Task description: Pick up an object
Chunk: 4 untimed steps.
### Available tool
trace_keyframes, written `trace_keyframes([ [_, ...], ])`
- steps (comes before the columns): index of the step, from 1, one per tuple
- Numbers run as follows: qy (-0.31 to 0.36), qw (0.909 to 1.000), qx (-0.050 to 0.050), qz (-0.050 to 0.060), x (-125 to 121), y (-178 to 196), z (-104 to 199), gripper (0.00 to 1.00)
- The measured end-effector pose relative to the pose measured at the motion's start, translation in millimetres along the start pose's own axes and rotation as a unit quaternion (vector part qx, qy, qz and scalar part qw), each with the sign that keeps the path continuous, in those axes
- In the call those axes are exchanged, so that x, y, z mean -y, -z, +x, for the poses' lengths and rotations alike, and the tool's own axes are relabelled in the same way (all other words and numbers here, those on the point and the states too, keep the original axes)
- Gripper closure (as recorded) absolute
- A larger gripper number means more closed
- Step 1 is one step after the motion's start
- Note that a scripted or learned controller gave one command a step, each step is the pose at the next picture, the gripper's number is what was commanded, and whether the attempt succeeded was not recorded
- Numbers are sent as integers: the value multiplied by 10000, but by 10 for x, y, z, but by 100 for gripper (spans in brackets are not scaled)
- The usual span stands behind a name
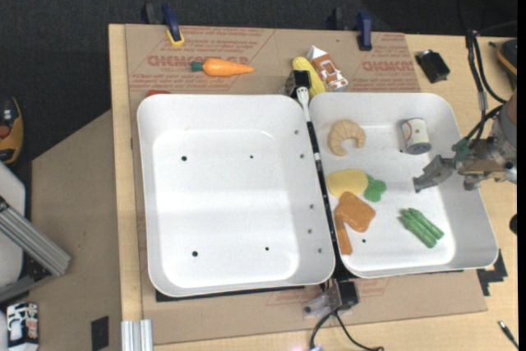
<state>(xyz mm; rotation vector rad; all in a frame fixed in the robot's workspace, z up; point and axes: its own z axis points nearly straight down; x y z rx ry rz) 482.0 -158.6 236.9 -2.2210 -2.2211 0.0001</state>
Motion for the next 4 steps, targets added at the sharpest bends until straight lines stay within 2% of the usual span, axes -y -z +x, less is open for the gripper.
trace_keyframes([
  [1,4,10000,9,-17,-8,108,-2,100],
  [2,38,9999,9,-96,-471,1546,587,100],
  [3,16,10000,13,-71,-822,2414,741,100],
  [4,24,10000,-2,-61,-261,3036,1148,100],
])
